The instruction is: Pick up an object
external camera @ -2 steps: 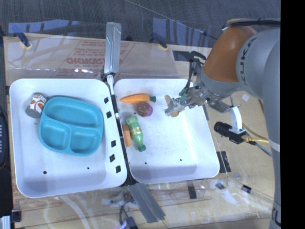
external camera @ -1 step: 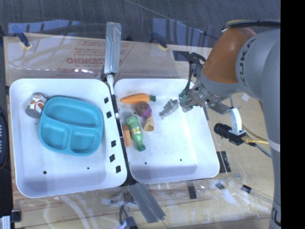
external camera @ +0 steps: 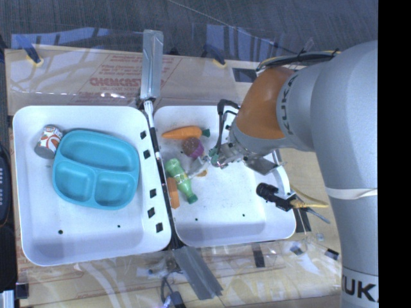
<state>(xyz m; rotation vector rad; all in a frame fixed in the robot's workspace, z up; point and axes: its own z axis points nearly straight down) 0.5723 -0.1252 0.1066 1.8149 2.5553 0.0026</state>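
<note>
We find the gripper (external camera: 217,158), open or closed we cannot tell, just view-right of the purple object (external camera: 192,147).

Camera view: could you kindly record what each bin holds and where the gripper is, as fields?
left bin: blue tray, small round thing at its far-left corner
right bin: carrot, purple item, green bottle, orange piece by the divider
gripper: over the right bin, next to the purple item
</note>
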